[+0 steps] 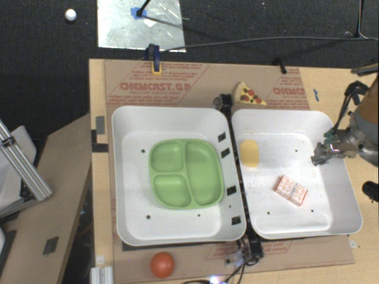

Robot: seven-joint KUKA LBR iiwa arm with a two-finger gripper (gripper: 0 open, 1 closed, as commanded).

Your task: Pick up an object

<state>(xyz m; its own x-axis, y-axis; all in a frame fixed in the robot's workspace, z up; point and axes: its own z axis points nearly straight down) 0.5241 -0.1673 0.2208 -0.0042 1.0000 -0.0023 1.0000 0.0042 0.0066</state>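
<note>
In the right bin (331, 218) lie a pale yellow oblong object (249, 153) near the left wall and a small pink-and-white packet (290, 190) toward the middle. My gripper (324, 152) hangs at the bin's right side, just inside its right rim, to the right of and a little above the packet. It touches neither object. The arm comes in from the right edge.
The left bin (127, 218) holds a green divided plate (186, 173). A toy pizza slice (249, 94) lies on the board behind the bins, and an orange-red ball (161, 264) in front. A blue-and-yellow clamp (154, 59) stands at the board's back edge.
</note>
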